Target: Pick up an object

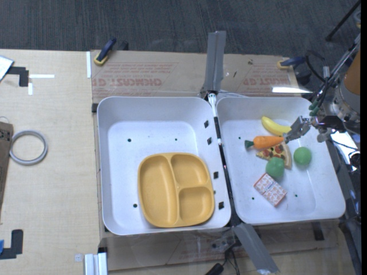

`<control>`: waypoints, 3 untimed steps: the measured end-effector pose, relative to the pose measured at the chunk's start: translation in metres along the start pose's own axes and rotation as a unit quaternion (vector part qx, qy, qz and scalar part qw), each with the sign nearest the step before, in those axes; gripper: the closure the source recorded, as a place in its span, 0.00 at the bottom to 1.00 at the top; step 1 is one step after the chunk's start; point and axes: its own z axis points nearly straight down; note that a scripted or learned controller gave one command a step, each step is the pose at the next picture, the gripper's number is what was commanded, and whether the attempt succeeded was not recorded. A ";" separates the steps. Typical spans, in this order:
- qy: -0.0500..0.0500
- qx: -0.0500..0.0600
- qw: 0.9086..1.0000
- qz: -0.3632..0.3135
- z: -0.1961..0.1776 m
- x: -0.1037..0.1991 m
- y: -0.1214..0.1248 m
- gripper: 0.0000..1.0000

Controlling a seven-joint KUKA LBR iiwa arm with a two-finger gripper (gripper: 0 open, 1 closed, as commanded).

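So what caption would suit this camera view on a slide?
Gripper hovers beside a banana and carrot in the right bin; yellow tray in the left.

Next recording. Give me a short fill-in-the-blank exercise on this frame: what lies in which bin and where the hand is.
1. The yellow divided plate lies in the ____ bin as the camera sees it.
2. The banana lies in the right bin, just above the orange ____.
3. The plate has ____ compartments.
4. The hand hangs over the ____ bin, near the banana's right end.

Missing words: left; carrot; three; right
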 end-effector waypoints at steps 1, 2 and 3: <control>0.000 -0.001 0.999 -0.034 0.077 -0.017 0.062 0.00; 0.000 -0.002 0.998 -0.066 0.162 -0.002 0.089 0.00; -0.001 -0.002 0.998 -0.065 0.152 -0.003 0.089 1.00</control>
